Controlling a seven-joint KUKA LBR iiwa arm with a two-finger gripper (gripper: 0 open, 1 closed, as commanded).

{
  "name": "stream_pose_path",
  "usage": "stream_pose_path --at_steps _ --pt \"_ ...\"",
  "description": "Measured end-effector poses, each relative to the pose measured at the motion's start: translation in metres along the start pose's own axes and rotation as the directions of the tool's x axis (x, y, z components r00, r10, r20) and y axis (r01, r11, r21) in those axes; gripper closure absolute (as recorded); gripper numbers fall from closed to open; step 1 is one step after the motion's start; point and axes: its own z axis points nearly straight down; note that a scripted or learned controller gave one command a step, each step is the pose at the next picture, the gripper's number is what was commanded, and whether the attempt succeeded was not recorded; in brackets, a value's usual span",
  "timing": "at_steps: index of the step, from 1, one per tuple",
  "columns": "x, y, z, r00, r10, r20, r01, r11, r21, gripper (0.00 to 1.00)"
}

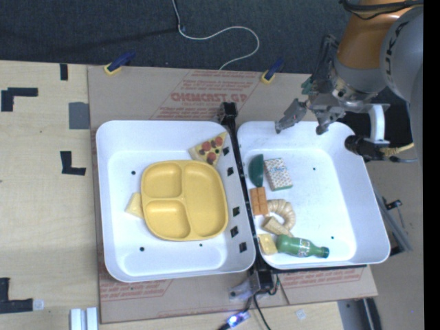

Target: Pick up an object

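1. The gripper (304, 124) hangs over the far rim of the right bin (357, 205), its two fingers spread apart with nothing between them.
2. Closest below it lies a small speckled block (278, 173), just beside a dark green piece (256, 170); it looks light and stiff, best pinched across its short sides.
3. Further down, an orange bar (258, 201), a curled croissant (282, 214) and a green bottle (302, 247) crowd the bin's left edge. The bottle looks smooth and likely to roll; take it across the body.
4. The left bin (117, 184) holds a yellow divided plate (184, 200) and a pizza slice (210, 149).
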Motion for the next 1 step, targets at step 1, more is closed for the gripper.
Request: stream_pose_path --at_steps 1 --pt "0.0002 0.0022 -0.0081 1.0 -0.003 0.001 0.003 1.0 -0.013 0.0"
